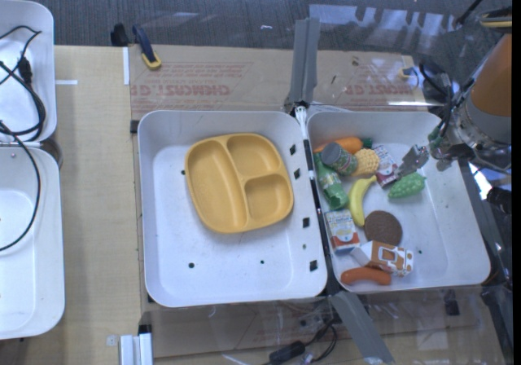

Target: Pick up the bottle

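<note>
A pale wooden bench (89,192) stands over a dark carpeted floor, with a sheet of brown cardboard (220,78) lying along its far edge behind two shallow white bins. The left bin (163,274) carries a yellow divided plate (239,181), tilted slightly and set toward the bin's far half.

The right bin (456,249) holds a crowd of toy foods gathered along its left wall. The green bottle (330,186) lies on its side against that left wall, near the far corner, with a grey can (339,159) touching its far end and a banana (359,198) just beside it. An orange carrot (343,145) and a yellow corn cob (368,161) sit by the far edge. A brown round cookie (383,227) lies mid-bin, a small carton (342,230) rests against the left wall, and a hot dog (366,276) lies near the front edge beside a white and orange box (392,258).

The arm (492,94) comes in over the bin's right edge. Its gripper (413,160) hangs above the bin's far right part, just over a green bumpy vegetable (406,186), well apart from the bottle. Whether the gripper is open or closed cannot be told from here.
</note>
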{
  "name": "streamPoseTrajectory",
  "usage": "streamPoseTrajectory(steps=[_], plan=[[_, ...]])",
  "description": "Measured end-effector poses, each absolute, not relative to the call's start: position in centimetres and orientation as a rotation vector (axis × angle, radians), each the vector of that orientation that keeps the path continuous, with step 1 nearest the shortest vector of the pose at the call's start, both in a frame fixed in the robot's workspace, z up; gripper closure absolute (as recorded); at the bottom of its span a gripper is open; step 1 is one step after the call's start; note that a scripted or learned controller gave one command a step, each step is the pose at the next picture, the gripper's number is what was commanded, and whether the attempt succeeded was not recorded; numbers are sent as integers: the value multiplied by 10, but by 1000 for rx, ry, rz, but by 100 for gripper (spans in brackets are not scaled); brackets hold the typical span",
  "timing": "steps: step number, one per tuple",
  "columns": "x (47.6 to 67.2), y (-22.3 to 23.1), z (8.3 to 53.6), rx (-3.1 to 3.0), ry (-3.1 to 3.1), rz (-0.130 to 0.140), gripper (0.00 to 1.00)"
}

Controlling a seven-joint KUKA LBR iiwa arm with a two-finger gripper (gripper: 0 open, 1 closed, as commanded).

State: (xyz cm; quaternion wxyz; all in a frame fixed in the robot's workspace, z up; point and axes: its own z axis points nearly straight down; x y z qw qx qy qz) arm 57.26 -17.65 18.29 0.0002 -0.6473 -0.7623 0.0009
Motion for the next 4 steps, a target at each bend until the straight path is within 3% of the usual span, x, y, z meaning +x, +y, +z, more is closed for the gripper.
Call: streamPoseTrajectory(steps=[1,2,3,4], plan=[[597,-203,96,-2317,-2130,-10,0],[598,-203,107,-2317,-2134,-13,100],[598,-203,107,-2317,-2133,-13,0],[575,-175,91,-2263,-2177,2,0]])
